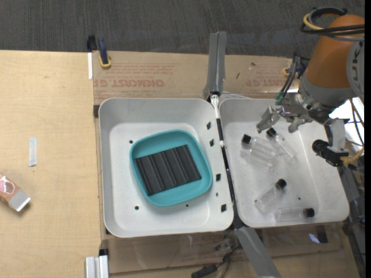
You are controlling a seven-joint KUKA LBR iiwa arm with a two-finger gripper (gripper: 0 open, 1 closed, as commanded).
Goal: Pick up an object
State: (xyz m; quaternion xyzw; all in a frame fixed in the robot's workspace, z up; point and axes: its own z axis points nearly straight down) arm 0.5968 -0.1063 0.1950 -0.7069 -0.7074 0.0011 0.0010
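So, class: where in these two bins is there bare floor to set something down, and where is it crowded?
Free: the left bin floor around the teal tray, and the right bin floor along its right wall. Crowded: the right bin's middle, where clear vials lie scattered below the gripper.

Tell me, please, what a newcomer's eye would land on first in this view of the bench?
Most likely the teal tray with dark ribbed slats, lying in the left white bin. Next, the orange-banded arm at upper right, its gripper poised over the right bin, where several clear vials with black caps lie scattered.
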